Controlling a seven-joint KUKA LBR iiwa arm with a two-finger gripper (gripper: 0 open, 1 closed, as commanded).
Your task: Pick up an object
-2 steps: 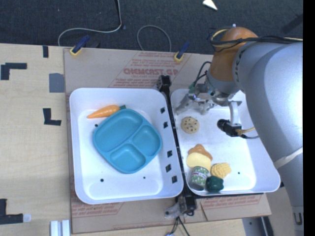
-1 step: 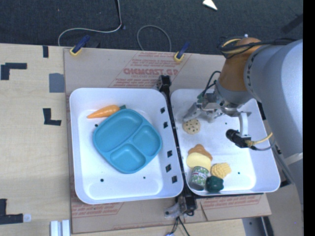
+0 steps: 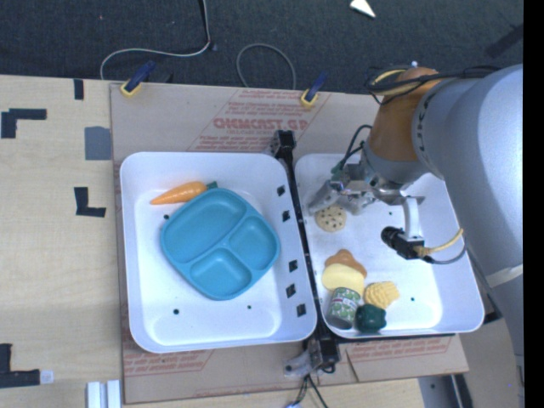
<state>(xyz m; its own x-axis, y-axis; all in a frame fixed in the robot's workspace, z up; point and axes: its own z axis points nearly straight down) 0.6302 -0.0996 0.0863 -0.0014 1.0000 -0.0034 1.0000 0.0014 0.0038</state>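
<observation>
Camera view gives you both white bins on the tabletop (image 3: 51, 228), side by side. Your arm (image 3: 476, 143) reaches in from the right, and its end effector (image 3: 340, 192) hangs low over the upper left part of the right bin (image 3: 450, 313) — just above the cookie (image 3: 331, 219), which lies on the bin floor close to the divider. You cannot tell from here how the end effector is set. Lower in the same bin you see a cluster — a yellow-and-tan toy (image 3: 343, 271), a corn cob (image 3: 382, 293), a small can (image 3: 343, 305) and a dark green piece (image 3: 371, 318), packed close together. Over in the left bin (image 3: 144, 313) sits a blue divided plate (image 3: 220, 242), with a carrot (image 3: 178, 193) just beside its upper left edge.
</observation>
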